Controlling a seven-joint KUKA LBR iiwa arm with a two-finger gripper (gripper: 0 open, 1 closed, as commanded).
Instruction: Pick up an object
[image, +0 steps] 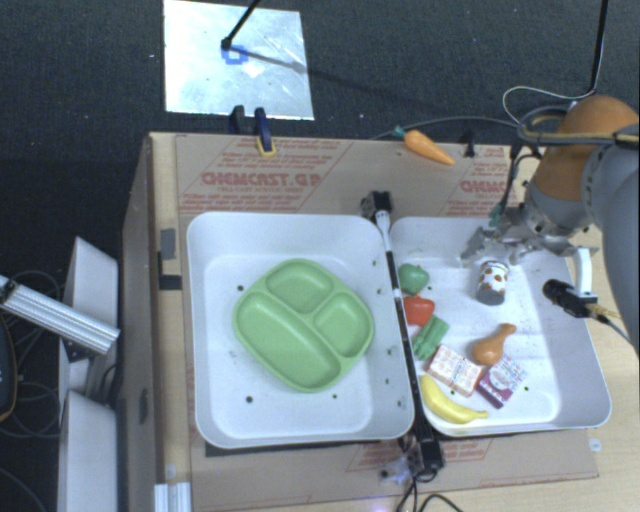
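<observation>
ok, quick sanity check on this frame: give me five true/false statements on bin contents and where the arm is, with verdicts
1. The green divided plate lies in the left bin. True.
2. The banana lies on the green plate. False: it lies in the right bin, near its front edge.
3. The gripper is over the right bin's far part, just above a small grey and white can. True.
4. The orange carrot lies inside the right bin. False: it lies on the cardboard behind the bins.
5. The drumstick lies in the left bin. False: it lies in the right bin.
</observation>
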